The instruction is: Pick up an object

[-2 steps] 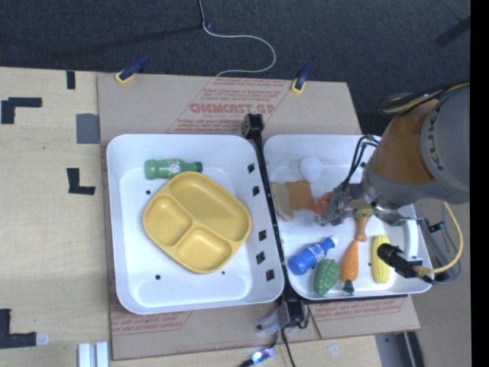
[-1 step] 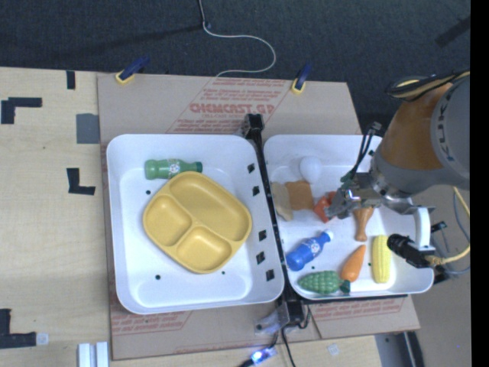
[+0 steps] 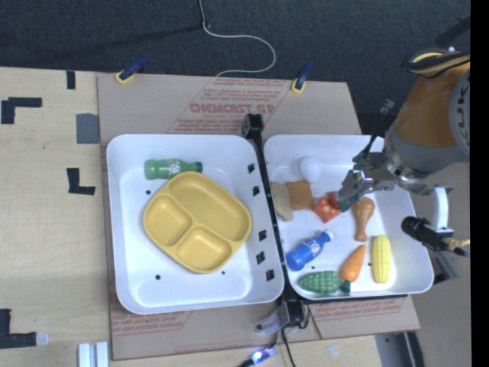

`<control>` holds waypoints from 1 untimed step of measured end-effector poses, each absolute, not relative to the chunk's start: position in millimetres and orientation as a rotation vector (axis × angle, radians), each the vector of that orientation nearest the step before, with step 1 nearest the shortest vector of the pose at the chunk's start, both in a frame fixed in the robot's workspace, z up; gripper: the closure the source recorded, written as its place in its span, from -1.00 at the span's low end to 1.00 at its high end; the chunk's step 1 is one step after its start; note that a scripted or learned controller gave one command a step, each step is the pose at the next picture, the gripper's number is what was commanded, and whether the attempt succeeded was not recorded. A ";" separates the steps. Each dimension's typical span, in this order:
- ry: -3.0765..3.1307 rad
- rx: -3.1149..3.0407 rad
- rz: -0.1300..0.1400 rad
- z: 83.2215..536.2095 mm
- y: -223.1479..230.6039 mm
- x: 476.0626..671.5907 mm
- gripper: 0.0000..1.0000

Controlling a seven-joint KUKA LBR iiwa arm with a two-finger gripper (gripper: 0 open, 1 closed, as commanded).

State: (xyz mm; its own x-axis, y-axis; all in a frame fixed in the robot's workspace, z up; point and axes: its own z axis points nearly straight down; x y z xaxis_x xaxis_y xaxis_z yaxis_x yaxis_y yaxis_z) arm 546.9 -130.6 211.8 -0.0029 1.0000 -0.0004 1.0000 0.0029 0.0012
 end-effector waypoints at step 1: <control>2.226 2.220 -0.002 223.2 -129.8 547.5 1.00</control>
